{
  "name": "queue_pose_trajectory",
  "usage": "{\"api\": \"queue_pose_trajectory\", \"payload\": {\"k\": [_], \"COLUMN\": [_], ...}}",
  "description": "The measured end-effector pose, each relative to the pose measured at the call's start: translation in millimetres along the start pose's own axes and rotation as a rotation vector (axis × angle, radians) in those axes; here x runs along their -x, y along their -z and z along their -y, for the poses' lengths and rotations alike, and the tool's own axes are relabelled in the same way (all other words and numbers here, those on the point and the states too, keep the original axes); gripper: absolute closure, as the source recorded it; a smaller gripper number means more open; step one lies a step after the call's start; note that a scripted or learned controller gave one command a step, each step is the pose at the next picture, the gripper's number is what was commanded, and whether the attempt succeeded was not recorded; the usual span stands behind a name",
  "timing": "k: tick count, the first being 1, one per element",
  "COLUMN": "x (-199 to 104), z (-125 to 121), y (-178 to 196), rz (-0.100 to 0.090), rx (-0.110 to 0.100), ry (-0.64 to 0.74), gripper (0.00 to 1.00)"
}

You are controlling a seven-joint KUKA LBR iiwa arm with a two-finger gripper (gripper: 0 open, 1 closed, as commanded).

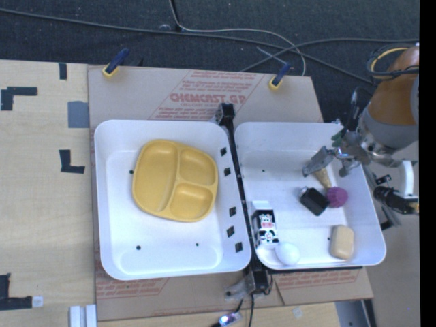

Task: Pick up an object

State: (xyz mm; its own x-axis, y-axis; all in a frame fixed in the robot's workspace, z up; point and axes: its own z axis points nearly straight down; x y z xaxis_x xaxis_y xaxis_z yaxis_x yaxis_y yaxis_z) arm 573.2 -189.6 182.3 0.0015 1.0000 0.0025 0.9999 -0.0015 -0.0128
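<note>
the gripper hangs with fingers spread wide and empty just above the black block in the right bin; nothing is lifted yet, so the whole pick remains.

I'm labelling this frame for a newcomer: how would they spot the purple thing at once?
Look in the right white bin, near its right wall. The small purple ball lies there, right of a black block, and is the bin's one purple item.
</note>
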Motion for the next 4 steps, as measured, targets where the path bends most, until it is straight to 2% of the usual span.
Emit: {"api": "queue_pose_trajectory", "payload": {"k": [1, 3, 4], "x": [0, -1, -1], "z": [-3, -8, -9], "y": [6, -93, -80], "rz": [0.002, 0.003, 0.003], "rx": [0.011, 0.008, 0.011], "ry": [0.003, 0.003, 0.004], "gripper": [0.00, 0.00, 1.00]}}
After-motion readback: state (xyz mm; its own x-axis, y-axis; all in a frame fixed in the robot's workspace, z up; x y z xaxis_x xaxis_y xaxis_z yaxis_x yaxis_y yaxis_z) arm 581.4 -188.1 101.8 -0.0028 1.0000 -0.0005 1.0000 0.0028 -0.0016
